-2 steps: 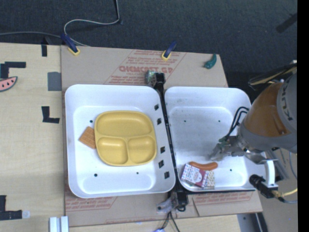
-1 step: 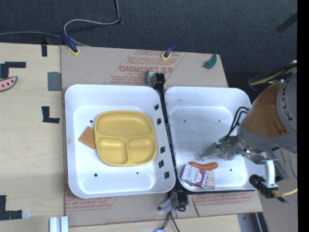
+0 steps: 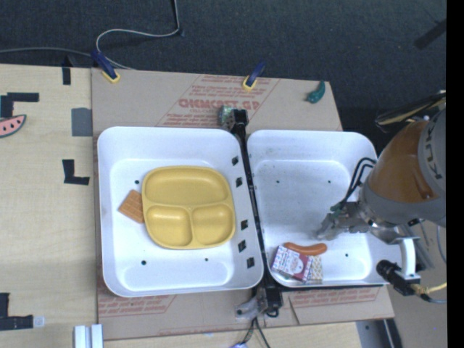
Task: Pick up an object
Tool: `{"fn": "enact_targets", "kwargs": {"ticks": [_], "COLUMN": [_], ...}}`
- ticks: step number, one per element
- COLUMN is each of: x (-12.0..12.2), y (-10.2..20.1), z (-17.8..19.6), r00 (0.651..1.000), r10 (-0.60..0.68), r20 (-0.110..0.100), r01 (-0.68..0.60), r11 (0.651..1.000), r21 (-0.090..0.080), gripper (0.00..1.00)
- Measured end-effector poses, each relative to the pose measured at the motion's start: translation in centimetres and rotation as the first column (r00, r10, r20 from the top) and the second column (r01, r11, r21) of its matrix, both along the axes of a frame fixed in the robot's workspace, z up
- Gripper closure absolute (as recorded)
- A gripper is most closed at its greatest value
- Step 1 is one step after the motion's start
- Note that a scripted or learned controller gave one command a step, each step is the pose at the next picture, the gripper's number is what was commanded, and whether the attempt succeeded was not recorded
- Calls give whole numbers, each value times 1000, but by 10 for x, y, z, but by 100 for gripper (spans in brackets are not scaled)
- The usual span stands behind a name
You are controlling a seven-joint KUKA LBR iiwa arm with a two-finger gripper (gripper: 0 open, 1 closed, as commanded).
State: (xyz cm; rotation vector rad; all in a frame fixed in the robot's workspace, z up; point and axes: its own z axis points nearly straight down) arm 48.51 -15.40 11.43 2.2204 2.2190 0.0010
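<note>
In the left bin [image 3: 109, 194] a yellow divided tray [image 3: 190, 206] lies in the middle, with a tan cracker [image 3: 131, 206] tucked under its left edge. In the right bin [image 3: 304, 147], by the near edge towards the left corner, a small printed packet [image 3: 296, 265] lies touching an orange sausage [image 3: 304, 249] whose long axis runs left to right. My pincer [image 3: 328, 225] hangs just right of and beyond the sausage, low over the bin floor, gripping nothing; whether it is open I cannot tell. I judge the sausage my nearest target.
</note>
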Motion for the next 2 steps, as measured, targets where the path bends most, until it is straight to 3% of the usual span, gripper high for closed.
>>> {"fn": "enact_targets", "kwargs": {"ticks": [1,2], "x": [0,-1], "y": [0,22], "z": [0,-28], "r00": [1000,1000], "r10": [0,-1], "r20": [0,-1], "r01": [0,1], "r11": [1000,1000], "r21": [0,-2], "gripper": [0,0]}}
